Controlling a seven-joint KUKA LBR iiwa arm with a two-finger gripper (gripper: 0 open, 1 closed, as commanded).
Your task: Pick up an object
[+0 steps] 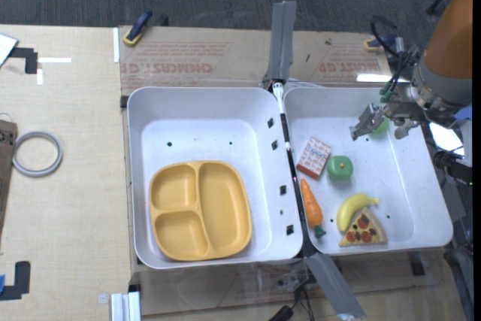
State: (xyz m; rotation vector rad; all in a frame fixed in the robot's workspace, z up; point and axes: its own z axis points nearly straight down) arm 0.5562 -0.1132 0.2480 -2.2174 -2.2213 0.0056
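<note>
One small green round thing (379,125) sits pinched between the spread metal fingers of the tool (385,122), at the right bin's (421,184) far, smooth white edge.

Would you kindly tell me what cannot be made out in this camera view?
- Pincer: too small and blurred to judge its state.
- Green object beneath it: mostly covered by the pincer, so unidentifiable.
- Arm: cut off by the right edge.
- Small box: print too small to read.

Yellow tray (200,209) — orange carrot (311,204) — green apple (340,167).
</note>
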